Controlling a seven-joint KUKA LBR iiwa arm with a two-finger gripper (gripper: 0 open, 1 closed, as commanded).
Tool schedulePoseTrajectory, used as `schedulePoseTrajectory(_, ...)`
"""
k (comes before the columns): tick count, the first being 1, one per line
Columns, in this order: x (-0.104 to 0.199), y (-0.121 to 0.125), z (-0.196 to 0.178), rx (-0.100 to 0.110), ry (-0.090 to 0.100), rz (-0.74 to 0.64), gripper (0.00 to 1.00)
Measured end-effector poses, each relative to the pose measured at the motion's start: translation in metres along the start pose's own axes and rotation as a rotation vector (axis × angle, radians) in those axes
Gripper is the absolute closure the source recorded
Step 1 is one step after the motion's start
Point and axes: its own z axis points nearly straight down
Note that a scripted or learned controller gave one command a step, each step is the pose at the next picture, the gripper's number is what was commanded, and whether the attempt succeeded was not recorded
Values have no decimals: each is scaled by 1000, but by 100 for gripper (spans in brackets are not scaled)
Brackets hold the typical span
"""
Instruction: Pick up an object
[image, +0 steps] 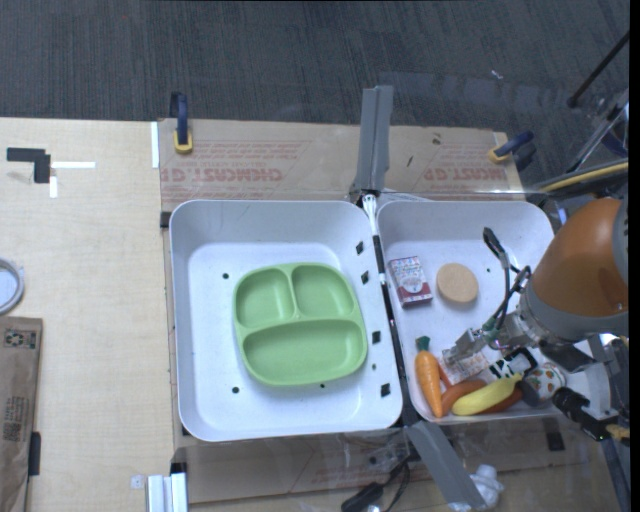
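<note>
The bench (80, 300) carries two white bins side by side. The left bin (200, 400) holds a green tray (300, 323) with three compartments. The arm (585, 270) reaches over the right bin (450, 225) from the right. Its hand (478, 350) hangs low over the front part of this bin, just above a pile of toy food. How far the hand is open, and whether it holds anything, one cannot tell. The nearest things lie just in front of the hand: a banana (485, 397) and a red sausage (462, 392), both long from left to right. A carrot (429, 383) lies to its left, long from back to front. A box (409, 279) and a cookie (458, 283) lie farther back.
</note>
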Motion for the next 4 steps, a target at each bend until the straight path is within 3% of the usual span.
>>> schedulePoseTrajectory(1, 40, 12, -96, 9, 2, -107, 0)
schedulePoseTrajectory(2, 29, -1, 5, 11, 1, -129, 0)
schedulePoseTrajectory(3, 29, -1, -4, 11, 3, -127, 100)
schedulePoseTrajectory(4, 83, 24, -95, 11, 0, 236, 100)
